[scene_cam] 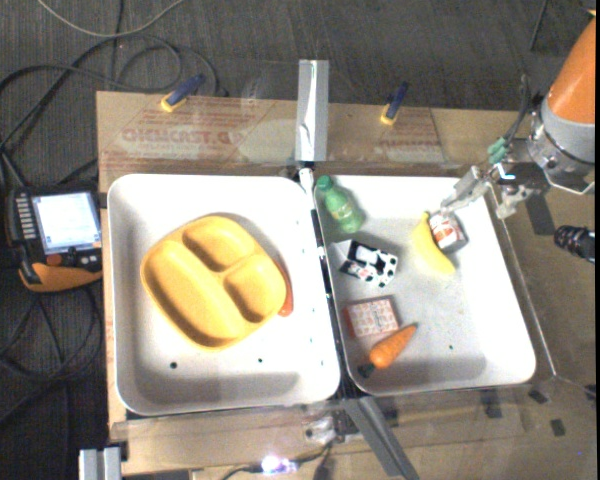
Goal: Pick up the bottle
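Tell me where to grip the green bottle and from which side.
Grip the bottle across its wider body, coming from above. It lies on its side in the right bin's far-left corner, cap toward the divider, so only its bin-centre side looks free.

A yellow divided tray (215, 279) lay in the left bin (130, 368), with a small orange piece (286, 301) touching its right edge. In the right bin (500, 358), a black-and-white patterned item (369, 264) sat near the middle, a reddish card (371, 319) just below it, and a carrot (392, 346) beside the card's lower right corner. A banana (432, 248) lay toward the upper right. Left of the worktop (210, 133), a screen device (60, 223) rested on the floor among cables (80, 63).
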`<state>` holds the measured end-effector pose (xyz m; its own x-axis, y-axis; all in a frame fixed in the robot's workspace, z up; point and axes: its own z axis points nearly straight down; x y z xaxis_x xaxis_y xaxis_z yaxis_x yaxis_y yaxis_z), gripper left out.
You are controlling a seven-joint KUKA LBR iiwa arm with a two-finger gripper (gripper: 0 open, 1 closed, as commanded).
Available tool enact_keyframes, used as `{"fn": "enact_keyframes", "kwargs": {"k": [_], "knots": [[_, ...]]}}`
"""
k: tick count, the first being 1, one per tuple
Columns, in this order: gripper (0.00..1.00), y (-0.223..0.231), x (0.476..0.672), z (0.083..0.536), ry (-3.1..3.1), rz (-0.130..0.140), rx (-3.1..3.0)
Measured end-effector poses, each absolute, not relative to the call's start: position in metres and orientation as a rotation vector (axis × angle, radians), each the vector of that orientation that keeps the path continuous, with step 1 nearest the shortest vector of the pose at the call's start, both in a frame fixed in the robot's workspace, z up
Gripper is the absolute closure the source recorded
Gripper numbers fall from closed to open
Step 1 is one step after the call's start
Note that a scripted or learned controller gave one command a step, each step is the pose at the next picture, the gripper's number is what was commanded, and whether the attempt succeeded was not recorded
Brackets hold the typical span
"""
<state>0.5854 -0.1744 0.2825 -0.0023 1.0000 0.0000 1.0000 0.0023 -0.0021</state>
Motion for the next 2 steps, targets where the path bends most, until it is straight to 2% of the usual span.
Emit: {"fn": "enact_keyframes", "kwargs": {"k": [1, 2], "knots": [[0.0, -0.139, 0.668, 0.193, -2.165, 0.007, -2.275], [0.0, -0.105, 0.665, 0.111, -2.347, 0.005, -2.086]]}}
